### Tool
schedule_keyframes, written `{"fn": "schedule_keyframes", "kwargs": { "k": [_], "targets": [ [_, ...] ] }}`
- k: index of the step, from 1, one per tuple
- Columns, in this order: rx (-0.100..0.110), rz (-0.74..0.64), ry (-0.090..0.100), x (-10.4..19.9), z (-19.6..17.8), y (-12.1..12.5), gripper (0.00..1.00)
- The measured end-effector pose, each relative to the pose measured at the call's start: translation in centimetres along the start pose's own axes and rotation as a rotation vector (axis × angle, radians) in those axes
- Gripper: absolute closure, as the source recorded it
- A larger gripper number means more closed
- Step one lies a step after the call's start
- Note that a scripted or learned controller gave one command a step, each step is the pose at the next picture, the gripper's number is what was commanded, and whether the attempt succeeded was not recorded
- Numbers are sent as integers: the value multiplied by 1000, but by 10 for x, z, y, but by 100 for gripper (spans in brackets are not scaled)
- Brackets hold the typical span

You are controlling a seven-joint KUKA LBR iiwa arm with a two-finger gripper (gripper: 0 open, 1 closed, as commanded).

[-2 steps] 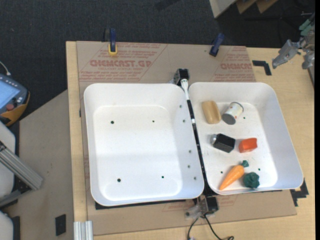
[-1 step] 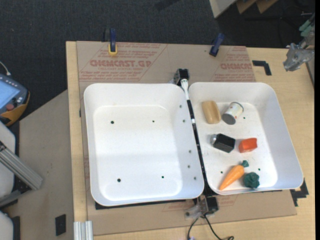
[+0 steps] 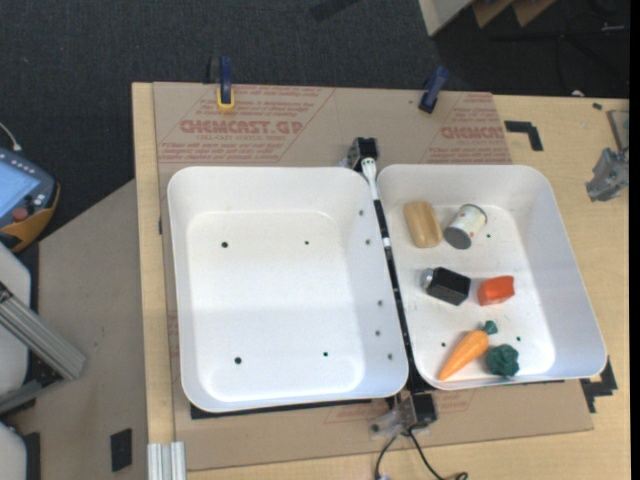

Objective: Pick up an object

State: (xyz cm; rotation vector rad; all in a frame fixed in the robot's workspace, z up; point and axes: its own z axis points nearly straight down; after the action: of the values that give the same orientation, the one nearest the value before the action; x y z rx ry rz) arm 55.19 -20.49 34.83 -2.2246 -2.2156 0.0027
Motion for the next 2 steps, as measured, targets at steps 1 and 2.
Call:
{"fn": "schedule_keyframes", "kwargs": {
  "k": [1,2],
  "targets": [
    [6,-7,5,60,49,-63,100],
    [11,-9,6,127,157,-75,100]
  ]
}}
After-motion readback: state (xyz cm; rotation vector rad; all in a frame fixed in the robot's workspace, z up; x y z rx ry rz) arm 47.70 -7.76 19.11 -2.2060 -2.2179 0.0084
